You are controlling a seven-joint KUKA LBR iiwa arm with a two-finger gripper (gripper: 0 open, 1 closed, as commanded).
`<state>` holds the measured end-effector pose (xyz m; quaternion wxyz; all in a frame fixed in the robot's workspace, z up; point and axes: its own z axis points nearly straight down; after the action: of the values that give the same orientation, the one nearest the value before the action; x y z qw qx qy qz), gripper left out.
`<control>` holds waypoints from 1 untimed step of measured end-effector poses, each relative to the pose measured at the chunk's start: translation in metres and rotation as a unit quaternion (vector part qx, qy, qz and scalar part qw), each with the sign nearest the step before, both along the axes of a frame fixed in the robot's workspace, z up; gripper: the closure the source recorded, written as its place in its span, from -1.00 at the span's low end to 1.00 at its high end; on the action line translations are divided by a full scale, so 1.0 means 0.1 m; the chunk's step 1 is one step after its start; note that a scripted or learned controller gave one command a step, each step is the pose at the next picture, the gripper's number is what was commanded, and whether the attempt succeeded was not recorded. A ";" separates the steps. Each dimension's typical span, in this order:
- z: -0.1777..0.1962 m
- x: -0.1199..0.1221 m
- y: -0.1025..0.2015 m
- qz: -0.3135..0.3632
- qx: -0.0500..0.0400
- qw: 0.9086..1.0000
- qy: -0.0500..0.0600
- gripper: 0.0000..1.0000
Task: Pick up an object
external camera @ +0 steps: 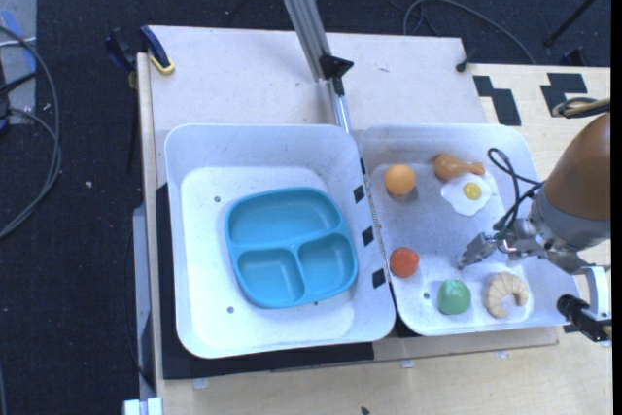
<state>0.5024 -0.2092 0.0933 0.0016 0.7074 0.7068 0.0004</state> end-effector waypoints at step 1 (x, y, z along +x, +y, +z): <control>0.13 0.02 -0.02 0.000 -0.003 1.000 -0.004 1.00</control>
<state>0.5042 -0.2108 0.1061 0.0063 0.7077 0.7065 0.0011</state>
